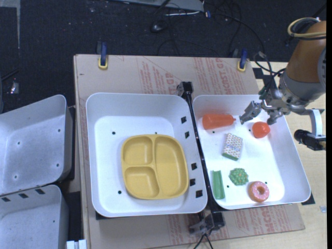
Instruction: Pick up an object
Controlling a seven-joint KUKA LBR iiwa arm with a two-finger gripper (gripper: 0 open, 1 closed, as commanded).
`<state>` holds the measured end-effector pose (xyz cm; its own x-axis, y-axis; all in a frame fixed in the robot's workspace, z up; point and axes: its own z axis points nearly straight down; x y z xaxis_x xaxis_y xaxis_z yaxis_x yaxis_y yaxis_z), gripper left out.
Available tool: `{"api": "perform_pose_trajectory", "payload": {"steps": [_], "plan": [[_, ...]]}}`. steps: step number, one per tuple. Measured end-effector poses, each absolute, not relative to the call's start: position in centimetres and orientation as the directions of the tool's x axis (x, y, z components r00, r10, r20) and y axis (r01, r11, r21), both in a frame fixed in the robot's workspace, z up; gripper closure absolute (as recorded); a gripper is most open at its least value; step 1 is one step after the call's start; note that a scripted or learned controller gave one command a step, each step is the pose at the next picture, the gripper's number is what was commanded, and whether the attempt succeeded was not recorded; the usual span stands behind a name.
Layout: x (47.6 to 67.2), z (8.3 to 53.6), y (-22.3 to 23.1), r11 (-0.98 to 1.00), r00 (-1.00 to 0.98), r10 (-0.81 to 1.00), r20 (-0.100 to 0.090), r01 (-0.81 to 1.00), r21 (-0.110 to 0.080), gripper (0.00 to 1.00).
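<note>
In the right bin (pixel 290 162) lie an orange carrot-like piece (pixel 218 121), a small red-orange tomato (pixel 261 130), a patterned box (pixel 233 146), a green stick (pixel 218 184), a green broccoli piece (pixel 238 176) and a pink-frosted doughnut (pixel 258 191). My gripper (pixel 258 114) hangs over the bin's far right part, just above the tomato, with its fingers spread open and nothing between them. The carrot piece lies to its left.
The left bin (pixel 104 139) holds a yellow divided plate (pixel 154 166). A black divider (pixel 194 139) runs between the two bins. Grey trays (pixel 31 139) sit off the bench to the left. Cables lie on the dark floor behind.
</note>
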<state>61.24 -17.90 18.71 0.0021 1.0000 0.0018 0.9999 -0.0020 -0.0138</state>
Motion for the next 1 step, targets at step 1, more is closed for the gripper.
{"api": "perform_pose_trajectory", "payload": {"steps": [1], "plan": [[61.54,19.66,-17.83,0.001,-0.001,1.0,-0.001,1.0,0.0,0.0]]}}
